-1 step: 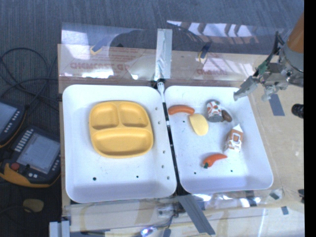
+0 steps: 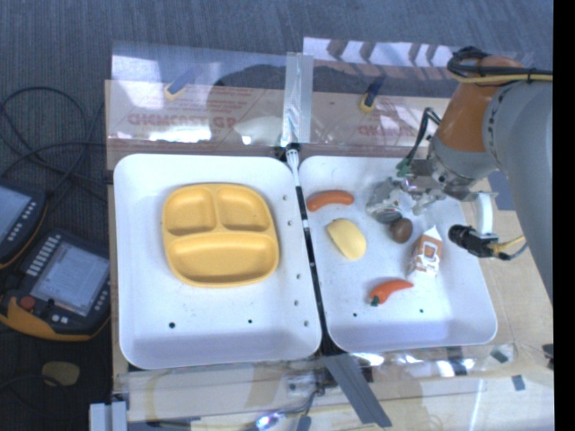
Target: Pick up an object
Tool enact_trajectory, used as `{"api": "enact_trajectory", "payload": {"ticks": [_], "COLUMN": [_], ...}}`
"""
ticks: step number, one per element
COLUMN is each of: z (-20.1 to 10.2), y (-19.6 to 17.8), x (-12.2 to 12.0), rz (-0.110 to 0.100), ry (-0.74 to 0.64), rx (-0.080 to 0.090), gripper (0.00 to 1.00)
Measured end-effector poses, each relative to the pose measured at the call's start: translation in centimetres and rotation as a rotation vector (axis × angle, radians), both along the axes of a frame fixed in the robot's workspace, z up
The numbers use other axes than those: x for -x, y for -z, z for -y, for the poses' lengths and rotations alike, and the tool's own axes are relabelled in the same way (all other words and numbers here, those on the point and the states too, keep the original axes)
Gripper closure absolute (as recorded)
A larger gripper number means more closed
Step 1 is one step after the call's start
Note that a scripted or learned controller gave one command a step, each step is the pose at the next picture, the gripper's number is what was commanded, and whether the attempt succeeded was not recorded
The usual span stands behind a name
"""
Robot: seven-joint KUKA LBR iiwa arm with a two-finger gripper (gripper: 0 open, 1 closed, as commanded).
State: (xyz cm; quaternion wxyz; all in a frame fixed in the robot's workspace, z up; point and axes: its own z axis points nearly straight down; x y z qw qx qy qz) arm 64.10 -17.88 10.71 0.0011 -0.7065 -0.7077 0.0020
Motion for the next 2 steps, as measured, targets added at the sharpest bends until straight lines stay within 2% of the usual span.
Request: {"api": "enact_trajectory", "payload": {"ticks": [1,2], "z": [0.0,-6.8], "y": [-0.8,-8.3], "x": [0.0,-1.3], "rz": [-0.001,0.002], "ry": [-0.001,-0.001], "rx": [0.002,0.0], "gripper": [1.0,1.0]}}
